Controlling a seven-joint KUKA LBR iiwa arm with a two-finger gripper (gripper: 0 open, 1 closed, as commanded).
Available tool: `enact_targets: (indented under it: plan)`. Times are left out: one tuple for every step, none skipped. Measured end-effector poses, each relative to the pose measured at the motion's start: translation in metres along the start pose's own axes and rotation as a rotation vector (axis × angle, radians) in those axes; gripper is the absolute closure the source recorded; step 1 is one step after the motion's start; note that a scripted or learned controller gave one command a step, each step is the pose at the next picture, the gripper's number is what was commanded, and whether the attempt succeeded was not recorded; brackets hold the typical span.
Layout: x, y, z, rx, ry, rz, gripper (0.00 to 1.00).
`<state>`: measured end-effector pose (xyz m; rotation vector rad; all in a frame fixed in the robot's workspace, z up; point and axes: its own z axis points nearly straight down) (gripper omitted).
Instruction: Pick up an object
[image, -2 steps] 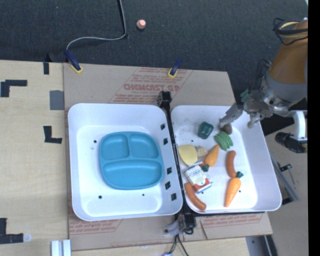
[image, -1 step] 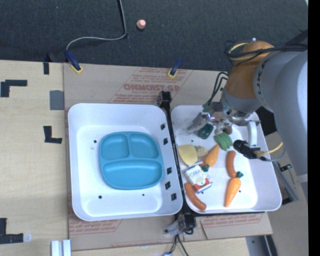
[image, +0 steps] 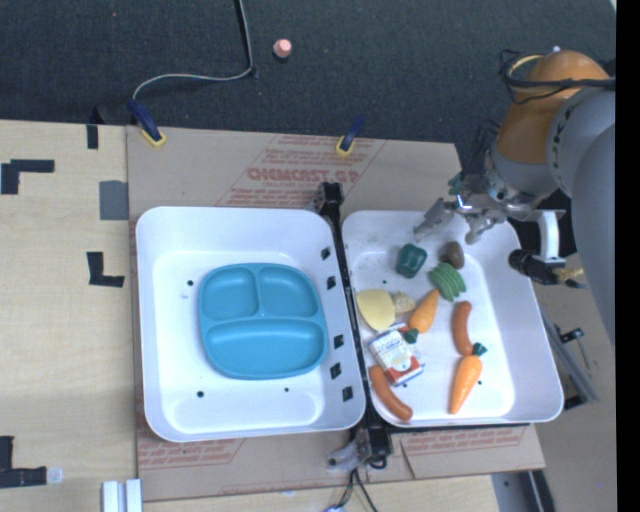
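Two white bins on cardboard | dark floor | claw spread, holding nothing

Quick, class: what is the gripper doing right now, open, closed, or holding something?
Gripper: jaws open, holding nothing, above the right bin.

Right bin contents: dark green pepper; brown potato; green cucumber; pale yellow wedge; three carrots; red-and-white carton; sausage, lying loose, closely grouped
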<state>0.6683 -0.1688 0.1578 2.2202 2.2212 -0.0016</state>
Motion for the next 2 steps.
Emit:
enact_targets:
  plan:
    - [0.061,0.001,0.072,-0.001,0.001,-0.002,0.00]
    - [0.061,0.001,0.062,-0.002,-0.001,-0.003,1.00]
